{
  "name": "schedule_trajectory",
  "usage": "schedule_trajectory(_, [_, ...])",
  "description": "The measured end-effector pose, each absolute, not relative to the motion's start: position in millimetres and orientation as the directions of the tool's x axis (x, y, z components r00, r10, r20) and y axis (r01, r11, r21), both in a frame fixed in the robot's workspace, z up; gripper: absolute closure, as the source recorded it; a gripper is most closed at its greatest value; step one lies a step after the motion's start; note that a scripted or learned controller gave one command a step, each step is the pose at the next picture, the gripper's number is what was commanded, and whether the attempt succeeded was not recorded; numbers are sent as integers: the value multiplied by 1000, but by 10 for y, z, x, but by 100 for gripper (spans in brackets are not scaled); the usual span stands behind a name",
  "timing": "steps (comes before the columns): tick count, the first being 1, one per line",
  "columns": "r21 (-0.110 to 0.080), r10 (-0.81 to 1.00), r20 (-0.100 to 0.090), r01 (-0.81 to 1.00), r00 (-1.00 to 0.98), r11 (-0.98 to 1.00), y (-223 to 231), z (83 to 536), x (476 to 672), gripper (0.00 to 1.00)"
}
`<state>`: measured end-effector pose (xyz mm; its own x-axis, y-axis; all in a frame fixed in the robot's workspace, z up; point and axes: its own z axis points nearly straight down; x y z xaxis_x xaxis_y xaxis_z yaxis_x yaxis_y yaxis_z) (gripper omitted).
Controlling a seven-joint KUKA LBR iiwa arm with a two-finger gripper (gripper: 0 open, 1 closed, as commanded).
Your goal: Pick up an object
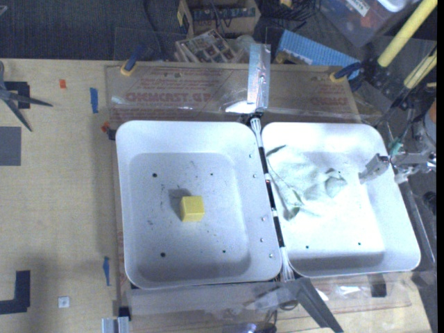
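Two shallow white plastic bins side by side on the tan wooden bench (55,207). Left bin (139,144): one small yellow cube-shaped block (192,208) lying on the floor, slightly left of centre, casting a short dark shadow toward upper left, well apart from every wall; scattered dark specks and a few small holes across the floor around it. Right bin (388,248): a crumpled, pale translucent sheet of plastic wrap (305,179) spread over the upper-left part of the floor, reaching close to the divider between bins; a small grey-white lump (334,182) sitting on the wrap near the centre. Tool (374,167) at the right bin's right rim, a grey metal tip angled down and leftward over the bin's upper-right area, near the lump but apart from it, far from the yellow block. Spacing of the tool's tips: cannot tell at this resolution; nothing seen between them. Behind the bins, a clear plastic panel with red lettering (173,89), held by a yellow-handled clamp (130,62) at left and a blue clamp (345,71) at right. Blue tape marks (94,100) and black fixtures (15,92) on the bench to the left of the bins.
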<state>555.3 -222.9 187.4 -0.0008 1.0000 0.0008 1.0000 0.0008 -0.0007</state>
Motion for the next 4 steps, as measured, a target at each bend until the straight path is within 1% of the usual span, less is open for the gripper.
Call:
schedule_trajectory(1, [5,928,0,928,372,-372,-1932,939,5587,0])
schedule_trajectory(2, [8,929,1,929,371,-371,-1927,1046,5600,100])
schedule_trajectory(3, [-6,812,-1,812,584,-584,-1134,1051,5390,100])
schedule_trajectory(4, [-6,812,-1,812,584,-584,-1138,1143,5389,100])
